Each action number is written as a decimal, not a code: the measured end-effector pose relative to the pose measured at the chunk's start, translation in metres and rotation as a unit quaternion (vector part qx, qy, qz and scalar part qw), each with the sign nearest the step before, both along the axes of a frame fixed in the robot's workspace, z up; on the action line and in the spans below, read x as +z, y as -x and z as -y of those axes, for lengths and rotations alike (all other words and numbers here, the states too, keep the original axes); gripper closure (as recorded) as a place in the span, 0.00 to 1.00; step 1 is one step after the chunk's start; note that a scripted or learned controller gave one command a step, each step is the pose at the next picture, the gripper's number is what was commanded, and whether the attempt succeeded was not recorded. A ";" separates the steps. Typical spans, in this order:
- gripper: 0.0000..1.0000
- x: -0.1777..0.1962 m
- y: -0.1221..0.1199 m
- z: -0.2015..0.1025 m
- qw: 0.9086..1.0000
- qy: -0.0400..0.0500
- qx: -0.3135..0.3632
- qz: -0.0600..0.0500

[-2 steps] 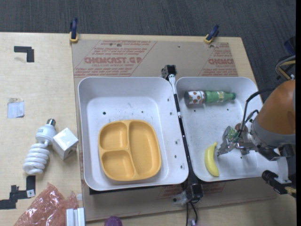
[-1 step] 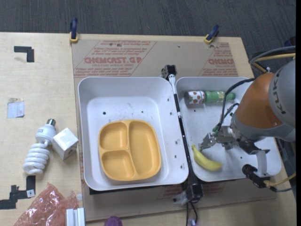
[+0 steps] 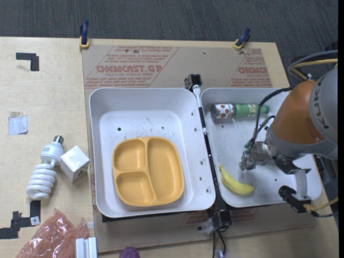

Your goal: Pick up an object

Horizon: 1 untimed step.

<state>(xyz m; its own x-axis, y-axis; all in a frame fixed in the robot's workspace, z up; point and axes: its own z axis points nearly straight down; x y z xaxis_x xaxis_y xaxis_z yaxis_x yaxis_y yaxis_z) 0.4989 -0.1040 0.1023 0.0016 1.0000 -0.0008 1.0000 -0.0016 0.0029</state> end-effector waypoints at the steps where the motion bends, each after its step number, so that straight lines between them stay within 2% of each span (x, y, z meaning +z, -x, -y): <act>1: 1.00 0.026 -0.074 0.011 1.000 0.000 0.002 -0.001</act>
<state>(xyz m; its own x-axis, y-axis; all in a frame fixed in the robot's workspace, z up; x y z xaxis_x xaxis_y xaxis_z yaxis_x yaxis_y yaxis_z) 0.5730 -0.1147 0.1283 -0.0021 1.0000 -0.0012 1.0000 0.0021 0.0005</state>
